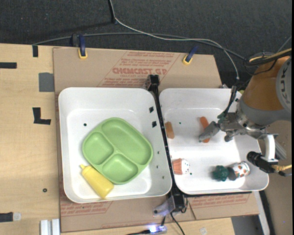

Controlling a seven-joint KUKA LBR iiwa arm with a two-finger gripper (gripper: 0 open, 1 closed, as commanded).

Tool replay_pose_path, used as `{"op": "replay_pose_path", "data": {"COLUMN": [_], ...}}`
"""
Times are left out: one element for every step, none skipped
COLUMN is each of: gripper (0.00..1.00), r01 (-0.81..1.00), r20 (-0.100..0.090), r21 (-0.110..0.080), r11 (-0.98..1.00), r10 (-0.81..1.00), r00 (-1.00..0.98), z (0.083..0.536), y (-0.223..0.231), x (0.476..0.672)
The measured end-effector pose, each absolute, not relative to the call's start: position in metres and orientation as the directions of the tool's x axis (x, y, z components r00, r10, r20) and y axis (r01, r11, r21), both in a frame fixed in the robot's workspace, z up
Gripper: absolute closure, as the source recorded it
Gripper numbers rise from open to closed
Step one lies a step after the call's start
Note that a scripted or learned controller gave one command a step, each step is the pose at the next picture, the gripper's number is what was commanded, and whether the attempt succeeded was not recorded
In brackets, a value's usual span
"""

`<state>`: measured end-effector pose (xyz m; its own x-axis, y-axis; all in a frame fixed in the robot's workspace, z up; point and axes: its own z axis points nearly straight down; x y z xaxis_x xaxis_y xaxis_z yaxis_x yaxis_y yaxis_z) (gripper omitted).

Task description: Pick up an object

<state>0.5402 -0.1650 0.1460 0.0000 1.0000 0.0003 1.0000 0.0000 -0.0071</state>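
Observation:
My gripper (216, 136) hangs over the middle of the right bin (186, 99), and its two grey fingers stand apart, so it is open with nothing between them. A small orange stick (204, 122) lies just up-left of the left finger (206, 134), close to it or touching it. Another orange piece (169, 129) rests by the bin's left wall. Along the near side of the bin lie an orange and white object (181, 166), a dark green object (219, 173) and a white and red object (240, 169).
The left bin (68, 106) holds a green divided plate (117, 150) and a yellow bottle (96, 180) at its near left corner. A black divider (159, 126) runs between the bins. The arm's grey and orange body (267, 94) looms over the right bin's right edge.

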Motion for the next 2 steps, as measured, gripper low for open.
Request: {"op": "replay_pose_path", "data": {"gripper": [0.0, 1.0], "r01": [1.0, 1.0], "r20": [0.001, 0.002], "r21": [-0.007, -0.004], "r11": [0.0, 0.002], "r10": [1.0, 1.0], "r00": [0.0, -0.002], "z": [0.101, 0.113], "y": [-0.165, -0.164], "x": [0.533, 0.534]}}
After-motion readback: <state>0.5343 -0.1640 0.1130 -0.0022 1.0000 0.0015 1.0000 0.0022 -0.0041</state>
